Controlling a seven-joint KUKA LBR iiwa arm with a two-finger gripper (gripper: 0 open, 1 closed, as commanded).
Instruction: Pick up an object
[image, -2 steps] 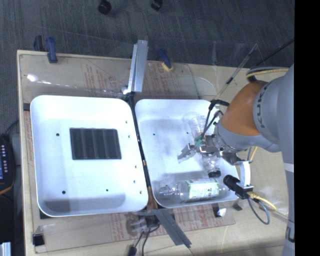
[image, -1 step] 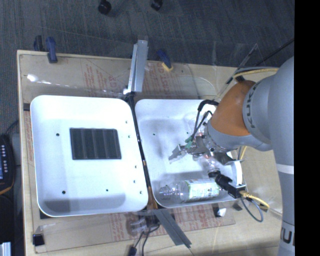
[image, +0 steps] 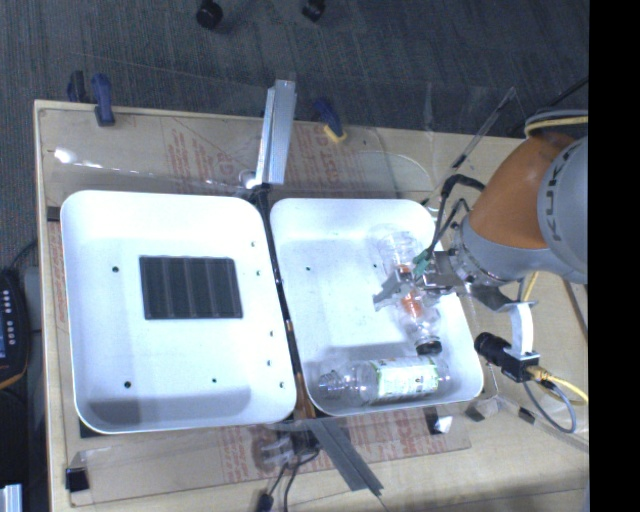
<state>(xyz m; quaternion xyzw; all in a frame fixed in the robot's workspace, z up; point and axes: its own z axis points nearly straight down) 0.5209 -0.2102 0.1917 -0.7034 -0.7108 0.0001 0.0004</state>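
1. Far left edge: some dark gear (image: 8, 325) with an orange trim sits just off the surface (image: 60, 150), which is a pale wooden-looking top with faint red printing showing on it. Two blue clamps (image: 100, 98) grip its back edge near the left corner, and the floor (image: 150, 40) behind is dark grey carpet.
2. Left bin (image: 85, 230): white and shallow, with a dark ribbed rectangular mat (image: 190, 287) lying flat in its upper middle. A few small dark dots mark the bin floor around it.
3. Between the bins, a grey metal bar (image: 275, 130) runs back from the seam to the rear edge, with another blue clamp (image: 330, 118) just to its right. A second grey strip (image: 345, 465) angles out at the front, beside some clear plastic bits.
4. Right bin (image: 320, 240): a clear plastic bottle with a green-and-white label (image: 385, 381) lies on its side along the front wall. A second clear bottle (image: 400, 270), dark cap toward the front, lies slanted in the right half.
5. The hand (image: 405, 290) is down over that slanted clear bottle. Honestly can't tell whether it's open or shut, too much clutter and glare.
6. Right side: the grey arm with its orange band (image: 515, 205) comes in over the bin's right rim, with black and yellow cables (image: 530, 375) trailing on the surface.
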